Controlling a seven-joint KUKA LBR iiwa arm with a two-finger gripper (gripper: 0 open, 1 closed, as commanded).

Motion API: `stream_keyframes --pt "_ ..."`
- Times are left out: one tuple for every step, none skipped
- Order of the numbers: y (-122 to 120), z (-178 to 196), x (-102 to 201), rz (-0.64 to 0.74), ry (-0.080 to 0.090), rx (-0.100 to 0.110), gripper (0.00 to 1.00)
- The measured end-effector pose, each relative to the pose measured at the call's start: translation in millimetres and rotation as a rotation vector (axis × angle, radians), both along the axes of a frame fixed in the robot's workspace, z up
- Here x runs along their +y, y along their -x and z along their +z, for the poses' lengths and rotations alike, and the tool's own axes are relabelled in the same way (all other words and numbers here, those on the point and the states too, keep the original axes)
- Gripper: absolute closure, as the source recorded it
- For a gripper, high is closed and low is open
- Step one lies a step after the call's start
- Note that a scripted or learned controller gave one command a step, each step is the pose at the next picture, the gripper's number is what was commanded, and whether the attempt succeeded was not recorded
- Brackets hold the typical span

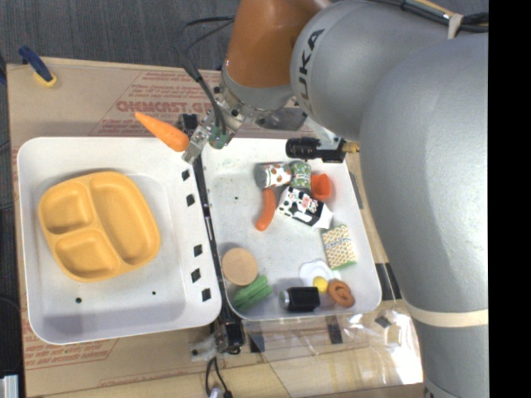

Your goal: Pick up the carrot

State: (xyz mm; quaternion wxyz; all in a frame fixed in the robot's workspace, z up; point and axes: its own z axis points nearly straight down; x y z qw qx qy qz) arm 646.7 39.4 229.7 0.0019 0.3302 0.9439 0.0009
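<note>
The left bin (33, 305) carries a yellow divided plate (98, 224). The right bin (365, 255) holds a sausage (266, 211), a milk carton (304, 206), a wooden disc (240, 265) and a doughnut (339, 292). At the bins' 12 o'clock edge, the end effector (199, 143) grips the carrot (163, 131) by its thick end, the fingers closed on it; the tip points toward 10 o'clock over the cardboard-covered bench (108, 98).

This looks like a robot lab. A big grey robot arm with an orange band (398, 106) reaches over two shallow white plastic bins (50, 322) on a brown cardboard sheet (108, 98), with black cables (217, 370) below.
</note>
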Motion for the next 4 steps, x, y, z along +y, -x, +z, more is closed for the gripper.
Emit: stream_keyframes --pt "13 -29 112 -0.149 -0.002 0.009 1.00" --pt "53 59 32 0.069 0.002 -0.004 1.00" --pt "115 -31 35 0.264 0.001 0.014 1.00" --pt "153 -42 89 0.089 0.001 0.009 1.00"
